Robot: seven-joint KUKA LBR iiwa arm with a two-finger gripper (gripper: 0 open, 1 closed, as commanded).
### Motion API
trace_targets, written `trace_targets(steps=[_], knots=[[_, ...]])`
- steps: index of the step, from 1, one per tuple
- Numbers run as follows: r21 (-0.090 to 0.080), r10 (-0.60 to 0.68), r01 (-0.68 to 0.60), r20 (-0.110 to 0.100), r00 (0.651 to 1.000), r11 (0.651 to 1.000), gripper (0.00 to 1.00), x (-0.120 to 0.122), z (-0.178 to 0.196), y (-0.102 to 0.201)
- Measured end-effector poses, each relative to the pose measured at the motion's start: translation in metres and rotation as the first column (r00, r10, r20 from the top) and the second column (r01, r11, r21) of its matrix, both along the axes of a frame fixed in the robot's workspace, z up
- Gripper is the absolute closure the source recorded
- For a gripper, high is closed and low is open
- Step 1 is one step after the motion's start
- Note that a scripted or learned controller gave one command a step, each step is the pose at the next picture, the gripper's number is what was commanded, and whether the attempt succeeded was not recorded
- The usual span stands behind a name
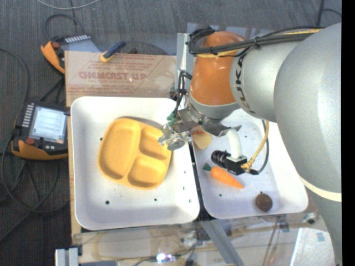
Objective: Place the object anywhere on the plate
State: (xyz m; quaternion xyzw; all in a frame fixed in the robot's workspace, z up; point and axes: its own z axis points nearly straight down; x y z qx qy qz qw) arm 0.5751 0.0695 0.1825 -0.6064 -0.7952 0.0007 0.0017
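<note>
My end effector (173, 139) hangs over the 3 o'clock rim of the yellow three-compartment plate (133, 151), right where the left bin (89, 204) meets the right bin (236, 206) on the counter. The view looks down on it at a slant and my own wrist crowds it. I cannot tell whether it is wide or narrow, nor whether anything is in it.

The plate lies in the middle of the left bin, and all three of its compartments show bare yellow, so I judge the placing not yet done.

I cannot say for sure which item is the object. The candidates I see are all in the right bin:
- A pale rounded piece (203, 141) sits at that bin's 10 o'clock edge, just beside my end effector.
- A carrot (227, 177) lies toward 7 o'clock.
- A small brown round thing (264, 201) lies toward 5 o'clock, well apart from the plate.

If I do carry something, what is left is lowering and letting go over a compartment. If not, the whole pick and carry is left.
</note>
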Motion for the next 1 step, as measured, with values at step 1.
trace_targets(steps=[1], knots=[[0.001,-0.001,0.001,0.000,1.000,1.000,0.00,0.0000,0.0000,-0.0003]])
